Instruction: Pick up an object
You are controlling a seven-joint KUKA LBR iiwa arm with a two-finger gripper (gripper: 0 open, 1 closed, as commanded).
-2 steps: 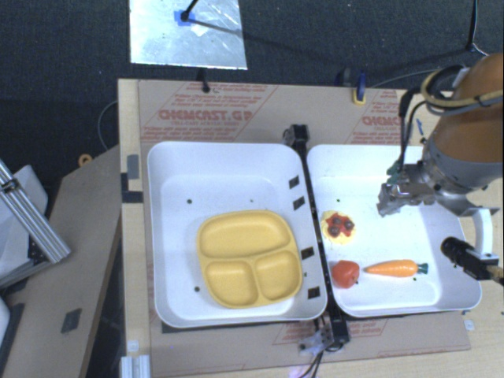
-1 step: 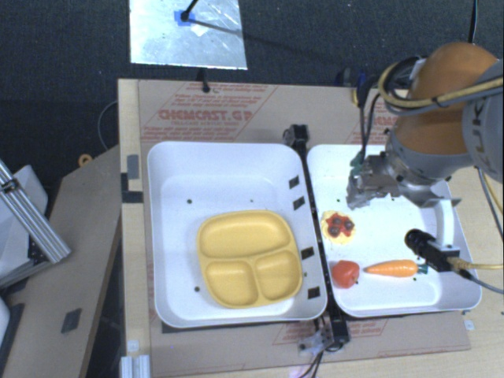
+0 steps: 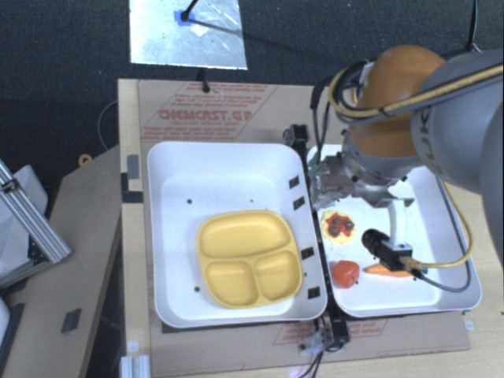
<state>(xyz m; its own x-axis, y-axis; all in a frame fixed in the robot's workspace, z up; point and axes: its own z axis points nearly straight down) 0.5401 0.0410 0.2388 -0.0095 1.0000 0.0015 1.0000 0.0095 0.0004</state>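
The gripper point(image 3: 332, 183) hangs low over the upper left corner of the right bin point(image 3: 461, 278), close to the wall it shares with its neighbour. It is tucked under the wrist, and I can't make out whether it is parted or closed, nor see anything held in it. Above it the arm point(image 3: 461, 124) comes in from the right, grey with its orange band bulging over the bin's far edge.

The loose things lie just below the gripper, in the left half of that bin. Nearest is a small yellow toy disc with dark red berries point(image 3: 339, 227), lying flat and apart from the gripper. Below it, near the bin's front wall, sits a red toy tomato point(image 3: 345, 273). An orange toy carrot point(image 3: 386, 272) lies on its side just to the tomato's right.

The left bin point(image 3: 177, 179) holds a yellow divided tray point(image 3: 248, 257), set flat toward its lower right corner, with one long compartment and two smaller ones.

Both bins rest on a cardboard sheet point(image 3: 213, 105) printed with red lettering. Beyond it, on the dark floor, lies a shiny silver sheet point(image 3: 157, 30) with a bit of blue tape point(image 3: 186, 16).
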